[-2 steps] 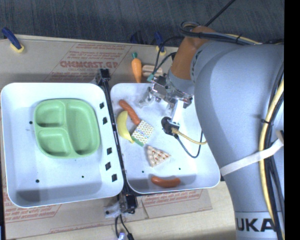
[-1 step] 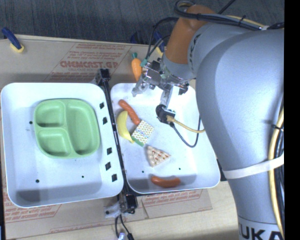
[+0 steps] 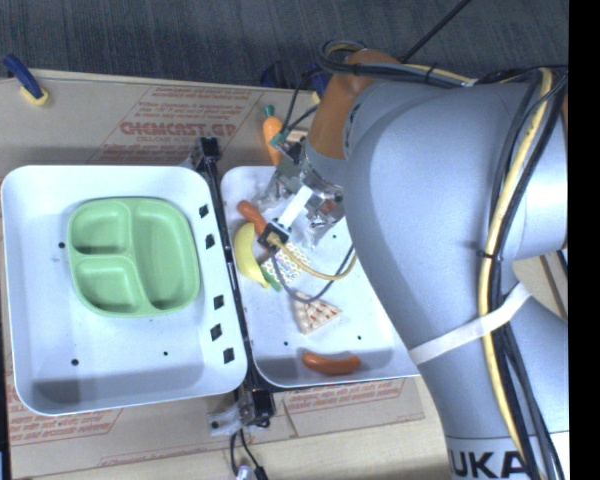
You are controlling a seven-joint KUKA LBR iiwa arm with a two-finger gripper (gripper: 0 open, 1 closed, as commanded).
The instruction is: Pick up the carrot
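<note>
The carrot (image 3: 271, 134) is small and orange with a green top. It sits at the far edge of the right bin (image 3: 375, 340), over the rim by the cardboard. My gripper (image 3: 295, 180) hangs just to the right of and below the carrot, over the bin's far end. The wrist and the big grey arm hide much of it. I cannot tell whether the carrot touches the gripper.
The right bin also holds a small orange-red piece (image 3: 250, 211), a yellow banana (image 3: 246, 253), a patterned wedge (image 3: 317, 316) and a sausage (image 3: 330, 363). A green divided plate (image 3: 135, 255) lies in the left bin (image 3: 30, 368). My arm covers the right bin's right side.
</note>
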